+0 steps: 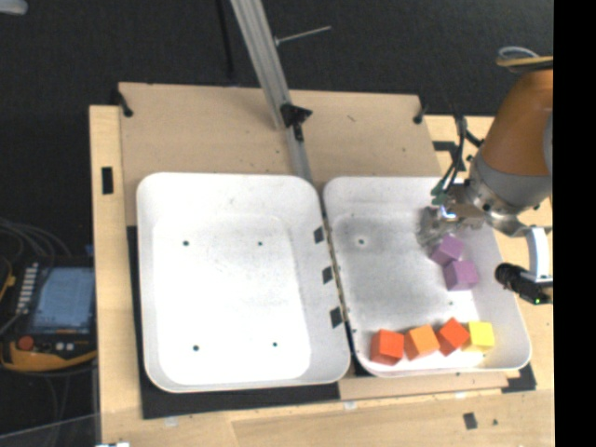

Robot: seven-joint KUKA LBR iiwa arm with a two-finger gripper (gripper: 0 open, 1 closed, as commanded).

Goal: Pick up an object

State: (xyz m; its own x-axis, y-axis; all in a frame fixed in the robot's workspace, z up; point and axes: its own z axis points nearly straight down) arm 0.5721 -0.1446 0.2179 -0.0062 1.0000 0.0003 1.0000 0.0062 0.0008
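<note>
Two purple blocks (454, 261) are sitting in the right bin (391, 203) just under the gripper (436, 223), grip state unreadable; they're looking light, rigid, flat-sided, so I'm judging opposite faces the best hold.

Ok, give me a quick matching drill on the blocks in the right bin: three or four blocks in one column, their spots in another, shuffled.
Blocks:
1. yellow block
2. purple blocks
3. leftmost orange block
4. gripper

Places:
A. just above the purple pair, near the right bin's upper right
B. right end of the row at the bin's near edge
C. left end of that row
D. mid-right of the bin, just below the gripper

Pairs: 1-B, 2-D, 3-C, 4-A
</note>
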